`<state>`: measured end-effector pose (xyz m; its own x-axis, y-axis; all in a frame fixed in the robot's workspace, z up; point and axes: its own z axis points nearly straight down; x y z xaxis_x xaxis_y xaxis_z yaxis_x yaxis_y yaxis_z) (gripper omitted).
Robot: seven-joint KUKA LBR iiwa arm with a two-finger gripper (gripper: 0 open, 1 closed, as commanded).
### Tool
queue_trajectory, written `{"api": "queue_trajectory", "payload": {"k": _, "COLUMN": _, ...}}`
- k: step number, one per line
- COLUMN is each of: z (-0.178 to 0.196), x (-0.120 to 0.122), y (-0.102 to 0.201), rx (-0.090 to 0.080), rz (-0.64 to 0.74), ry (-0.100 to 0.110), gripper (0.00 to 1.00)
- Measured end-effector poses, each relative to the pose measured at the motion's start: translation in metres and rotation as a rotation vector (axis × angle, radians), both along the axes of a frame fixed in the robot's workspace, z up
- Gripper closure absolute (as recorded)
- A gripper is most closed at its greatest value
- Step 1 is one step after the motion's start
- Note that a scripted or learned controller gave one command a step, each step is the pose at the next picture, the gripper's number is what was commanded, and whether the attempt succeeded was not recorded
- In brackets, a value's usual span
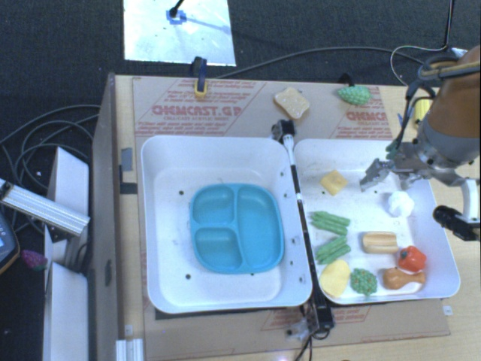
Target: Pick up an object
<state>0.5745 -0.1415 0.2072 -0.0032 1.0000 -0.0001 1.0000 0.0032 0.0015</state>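
Note:
The right white bin (443,224) holds toy food: a yellow block (333,181), two green bean pods (329,221), a bun (379,241), a tomato (411,259), a brown piece (398,278), a broccoli floret (364,280), a pale yellow slice (336,277) and a white ball (398,203). My gripper (391,177) hangs over the bin's upper right part, just above the white ball. Its fingers are spread apart with nothing between them. One fingertip (371,177) points down-left toward the yellow block.
The left bin (161,201) carries a blue divided plate (236,228). On the cardboard behind the bins lie a bread slice (291,102) and a green toy (354,94). A yellow clamp (200,80) stands at the back edge. Cables run along the right.

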Motion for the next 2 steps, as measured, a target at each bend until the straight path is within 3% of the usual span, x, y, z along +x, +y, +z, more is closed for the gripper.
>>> {"api": "queue_trajectory", "payload": {"k": 1, "z": -0.098, "x": -0.024, "y": 0.045, "rx": 0.001, "rz": 0.000, "ry": 0.004, "gripper": 0.00}}
{"api": "queue_trajectory", "payload": {"k": 2, "z": -0.123, "x": 0.047, "y": 0.055, "rx": 0.000, "rz": 0.000, "ry": 0.000, "gripper": 0.00}}
